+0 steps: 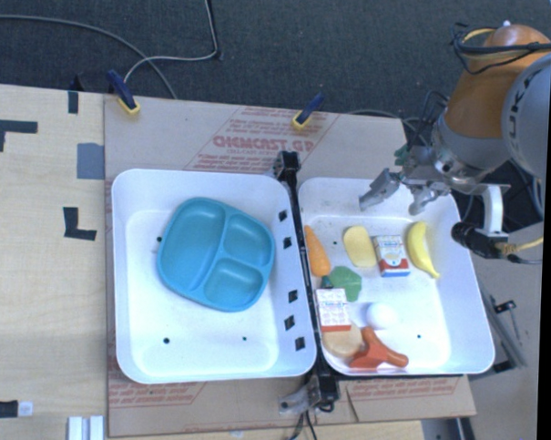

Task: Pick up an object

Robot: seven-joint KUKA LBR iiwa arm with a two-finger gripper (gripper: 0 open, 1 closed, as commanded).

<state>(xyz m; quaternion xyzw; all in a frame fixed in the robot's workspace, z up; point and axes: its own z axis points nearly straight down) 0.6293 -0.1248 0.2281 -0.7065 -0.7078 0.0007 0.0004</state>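
Yellow banana (424, 249) lies just below the gripper (400, 195), whose spread fingers hold nothing.

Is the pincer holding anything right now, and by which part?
Nothing is held. The pincer hangs open above the right bin's far edge, apart from the banana.

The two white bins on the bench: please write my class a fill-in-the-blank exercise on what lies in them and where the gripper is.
1. The blue divided plate lies in the ____ bin as the camera sees it.
2. The banana lies just right of a small ____.
3. The gripper, fingers spread, hovers over the far edge of the ____ bin.
4. The carrot lies close to the ____ wall of its bin.

Missing words: left; carton; right; left
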